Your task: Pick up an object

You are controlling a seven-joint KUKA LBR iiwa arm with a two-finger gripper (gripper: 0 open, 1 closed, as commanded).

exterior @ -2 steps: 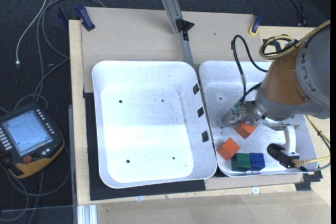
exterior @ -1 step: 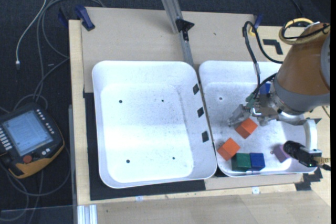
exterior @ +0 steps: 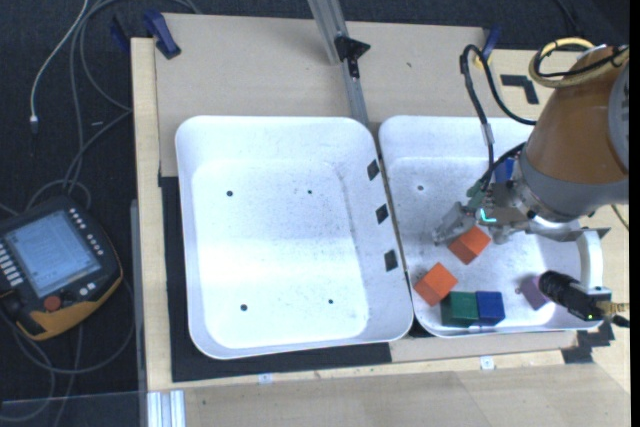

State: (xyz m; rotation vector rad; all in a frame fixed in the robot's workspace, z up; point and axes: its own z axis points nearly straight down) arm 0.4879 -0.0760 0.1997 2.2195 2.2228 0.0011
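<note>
Camera view: I am reaching in from the right, over the right bin (exterior: 420,140).
My pincer: my pincer (exterior: 462,230) is hanging low in the right bin, fingers spread apart around the top of an orange block (exterior: 470,245).
Grip: I am not judging this a firm hold; the block is sitting tilted between my fingers, and I cannot tell if they are pressing on it.
Other things: a second orange block (exterior: 434,284) is lying just below my pincer, with a green block (exterior: 461,308) and a blue block (exterior: 490,306) further below, touching each other; a purple piece (exterior: 532,291) is lying to my lower right.
Left bin: the left bin (exterior: 200,150) is sitting well apart from me.
Risk: the tilted block may be slipping or twisting out as I lift, because my fingers are meeting its corners, not flat faces.
</note>
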